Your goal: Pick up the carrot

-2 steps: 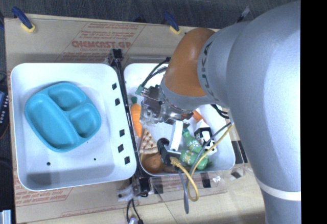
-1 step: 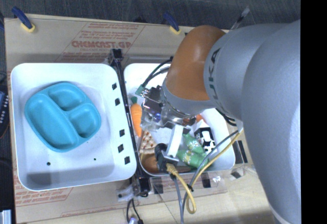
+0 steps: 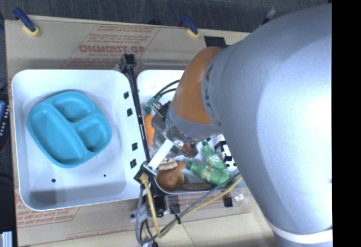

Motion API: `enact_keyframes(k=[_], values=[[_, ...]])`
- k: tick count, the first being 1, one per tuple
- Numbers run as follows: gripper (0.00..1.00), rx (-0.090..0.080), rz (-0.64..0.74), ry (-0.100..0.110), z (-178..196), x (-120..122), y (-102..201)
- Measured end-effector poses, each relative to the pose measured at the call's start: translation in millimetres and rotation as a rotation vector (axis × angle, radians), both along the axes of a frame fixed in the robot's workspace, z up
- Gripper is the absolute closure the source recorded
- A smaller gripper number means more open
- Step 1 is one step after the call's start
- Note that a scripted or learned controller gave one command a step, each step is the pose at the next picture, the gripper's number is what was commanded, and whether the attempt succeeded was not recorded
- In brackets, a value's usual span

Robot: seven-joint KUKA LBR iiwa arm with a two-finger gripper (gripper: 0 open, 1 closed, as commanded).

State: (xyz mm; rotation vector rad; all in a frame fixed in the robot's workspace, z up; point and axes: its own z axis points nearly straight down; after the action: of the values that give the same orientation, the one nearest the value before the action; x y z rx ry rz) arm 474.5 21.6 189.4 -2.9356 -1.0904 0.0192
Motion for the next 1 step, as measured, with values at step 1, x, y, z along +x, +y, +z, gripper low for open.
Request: enact_keyframes(k=[1], values=[[1.00,0.005,0.013,0.007,9.4,0.3,1.3]])
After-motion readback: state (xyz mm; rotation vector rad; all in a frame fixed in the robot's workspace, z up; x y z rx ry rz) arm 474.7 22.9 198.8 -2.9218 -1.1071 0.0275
